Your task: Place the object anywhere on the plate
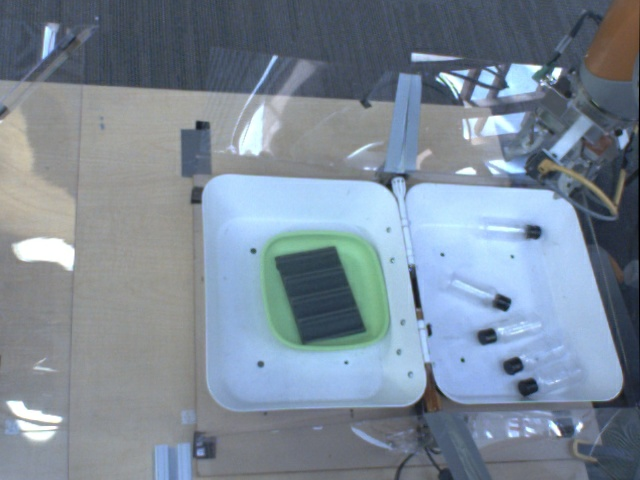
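A green square plate [273, 278] sits in the middle of the left white bin [230, 368]. A dark grey ribbed block [319, 294] lies flat on the plate. In the right white bin [590, 298] lie several clear tubes with black caps: one near the back [508, 231], one in the middle [478, 293], and the others near the front [508, 329]. My gripper [553, 140] hangs beyond the back right corner of the right bin, above the bench and apart from the tubes. The arm's orange band [612, 38] is at the top right.
A grey metal post [404, 123] stands behind the seam between the two bins. Cables and brackets [585, 183] crowd the back right corner. Bare wooden bench [100, 268] stretches to the left of the bins.
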`<state>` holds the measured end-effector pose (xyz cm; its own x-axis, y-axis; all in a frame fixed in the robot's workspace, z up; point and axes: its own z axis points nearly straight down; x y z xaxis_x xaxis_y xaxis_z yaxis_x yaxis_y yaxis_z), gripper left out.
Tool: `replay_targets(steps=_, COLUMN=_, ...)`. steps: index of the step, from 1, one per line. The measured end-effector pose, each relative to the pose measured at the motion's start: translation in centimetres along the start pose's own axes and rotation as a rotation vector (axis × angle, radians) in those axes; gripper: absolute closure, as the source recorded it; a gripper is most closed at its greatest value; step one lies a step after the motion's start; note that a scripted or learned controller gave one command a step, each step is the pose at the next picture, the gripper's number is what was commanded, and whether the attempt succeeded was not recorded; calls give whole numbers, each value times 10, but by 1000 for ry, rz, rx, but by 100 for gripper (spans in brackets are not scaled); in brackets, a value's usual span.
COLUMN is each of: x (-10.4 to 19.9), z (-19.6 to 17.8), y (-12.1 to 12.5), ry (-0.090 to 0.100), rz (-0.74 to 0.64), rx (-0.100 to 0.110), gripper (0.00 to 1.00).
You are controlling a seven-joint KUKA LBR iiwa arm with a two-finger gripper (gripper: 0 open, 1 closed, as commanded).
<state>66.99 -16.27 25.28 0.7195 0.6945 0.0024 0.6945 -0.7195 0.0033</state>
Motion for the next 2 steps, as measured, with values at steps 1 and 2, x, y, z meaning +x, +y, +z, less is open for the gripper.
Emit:
replay_targets(steps=1, x=-28, z=-13, y=16, ry=3, rz=28, rx=-6, gripper=0)
replay_targets(steps=2, x=19, z=-45, y=-31, ry=5, rz=185, rx=-6, gripper=0)
